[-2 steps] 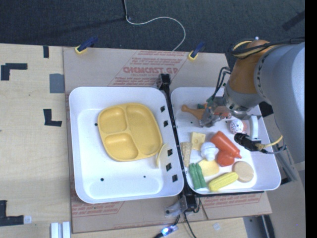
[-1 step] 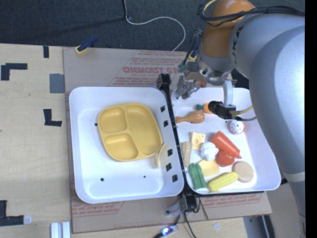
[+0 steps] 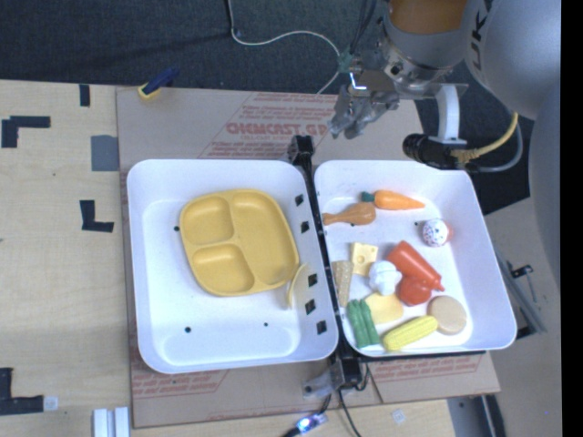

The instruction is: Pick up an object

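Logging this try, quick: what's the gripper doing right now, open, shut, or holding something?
Gripper: raised over the bench behind the right-hand shallow white bin, nothing visible between its fingers; open or closed cannot be told.

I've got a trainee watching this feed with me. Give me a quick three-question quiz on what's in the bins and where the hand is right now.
1. True or false: the yellow divided plate lies in the left bin.
2. Multiple choice: which item lies nearest the far rim of the right bin? A) corn cob B) carrot C) cheese wedge
3. Fill in: the hand is above the ____ beyond the bins, not over either bin.

Key: 1 true. 2 B. 3 cardboard.
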Controlling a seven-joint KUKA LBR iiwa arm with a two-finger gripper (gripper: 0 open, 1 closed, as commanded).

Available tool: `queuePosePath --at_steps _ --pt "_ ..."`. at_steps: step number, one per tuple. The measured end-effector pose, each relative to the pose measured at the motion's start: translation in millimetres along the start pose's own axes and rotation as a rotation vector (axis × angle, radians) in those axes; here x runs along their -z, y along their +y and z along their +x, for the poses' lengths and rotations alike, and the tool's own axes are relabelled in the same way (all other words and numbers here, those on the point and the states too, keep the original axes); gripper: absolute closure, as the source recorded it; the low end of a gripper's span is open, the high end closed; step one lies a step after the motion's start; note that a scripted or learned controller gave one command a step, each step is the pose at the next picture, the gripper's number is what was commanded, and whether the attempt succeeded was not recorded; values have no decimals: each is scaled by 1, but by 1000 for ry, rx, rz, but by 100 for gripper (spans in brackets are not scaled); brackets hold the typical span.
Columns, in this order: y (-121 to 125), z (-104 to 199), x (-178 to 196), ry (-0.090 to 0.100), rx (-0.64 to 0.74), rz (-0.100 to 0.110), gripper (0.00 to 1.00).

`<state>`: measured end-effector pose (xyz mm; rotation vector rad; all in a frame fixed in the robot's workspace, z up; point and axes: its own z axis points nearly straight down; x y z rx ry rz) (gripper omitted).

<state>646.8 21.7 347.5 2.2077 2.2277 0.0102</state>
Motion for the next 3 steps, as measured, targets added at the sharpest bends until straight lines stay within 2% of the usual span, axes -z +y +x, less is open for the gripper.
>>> queuePosePath --at_steps 1,2,3 --pt "-43 -81 -39 -4 -16 20 100" --pt "-118 -50 -25 0 -6 20 100" --pt "-163 -1 -30 -1 -3 21 100"
